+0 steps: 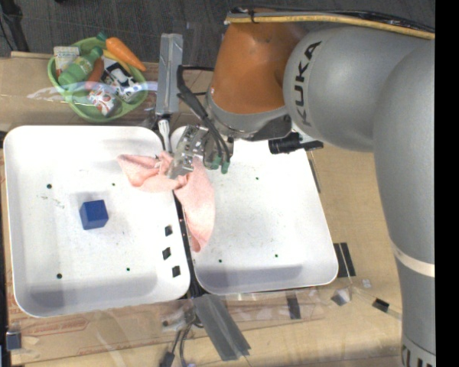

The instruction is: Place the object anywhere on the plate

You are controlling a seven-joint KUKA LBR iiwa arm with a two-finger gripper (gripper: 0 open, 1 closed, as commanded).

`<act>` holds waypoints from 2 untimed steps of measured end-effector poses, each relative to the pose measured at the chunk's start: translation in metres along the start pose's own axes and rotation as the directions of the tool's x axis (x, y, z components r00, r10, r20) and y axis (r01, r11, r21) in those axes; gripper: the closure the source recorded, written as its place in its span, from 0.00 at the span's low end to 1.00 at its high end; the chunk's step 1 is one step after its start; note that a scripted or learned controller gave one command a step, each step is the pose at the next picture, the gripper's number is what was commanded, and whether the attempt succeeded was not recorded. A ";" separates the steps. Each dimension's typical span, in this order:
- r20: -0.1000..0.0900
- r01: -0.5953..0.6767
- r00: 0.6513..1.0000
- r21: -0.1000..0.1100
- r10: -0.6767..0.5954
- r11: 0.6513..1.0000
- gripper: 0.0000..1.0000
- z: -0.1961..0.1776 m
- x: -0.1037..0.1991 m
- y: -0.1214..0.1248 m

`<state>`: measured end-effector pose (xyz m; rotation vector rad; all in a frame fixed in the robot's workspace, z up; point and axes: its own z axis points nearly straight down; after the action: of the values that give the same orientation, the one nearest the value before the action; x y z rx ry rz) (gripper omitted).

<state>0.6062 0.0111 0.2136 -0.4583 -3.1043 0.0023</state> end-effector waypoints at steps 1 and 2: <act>0.001 0.291 0.957 0.000 -0.291 0.957 1.00 -0.015 0.037 0.028; 0.001 0.297 0.955 0.000 -0.297 0.955 1.00 -0.006 0.074 0.060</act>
<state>0.5529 0.0901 0.2199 0.0129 -3.1391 0.0020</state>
